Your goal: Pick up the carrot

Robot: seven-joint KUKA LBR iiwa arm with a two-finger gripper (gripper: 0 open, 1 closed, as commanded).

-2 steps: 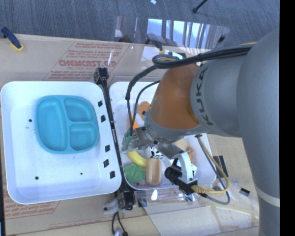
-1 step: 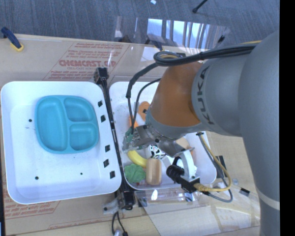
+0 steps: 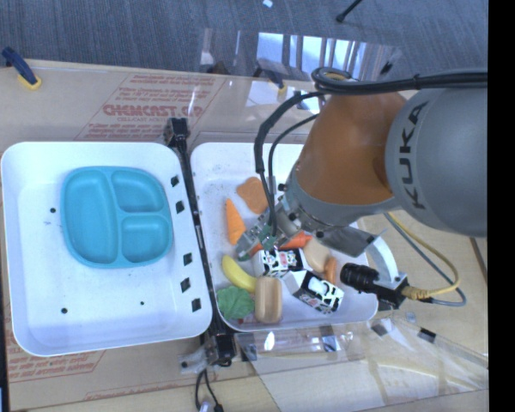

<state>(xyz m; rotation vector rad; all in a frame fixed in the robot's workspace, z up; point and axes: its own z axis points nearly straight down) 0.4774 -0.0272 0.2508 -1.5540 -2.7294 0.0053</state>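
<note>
End effector [image 3: 256, 240] above carrot [image 3: 233, 221] bin [image 3: 208, 166]

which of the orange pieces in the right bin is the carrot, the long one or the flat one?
The long one: the carrot is a narrow tapered stick lying left of the pincer. The flat orange slice beyond it is broad and rounded.

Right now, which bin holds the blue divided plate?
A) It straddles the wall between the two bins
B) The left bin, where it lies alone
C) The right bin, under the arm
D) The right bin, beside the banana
B: the blue divided plate lies in the left bin, while the carrot and banana sit in the right bin.
</note>
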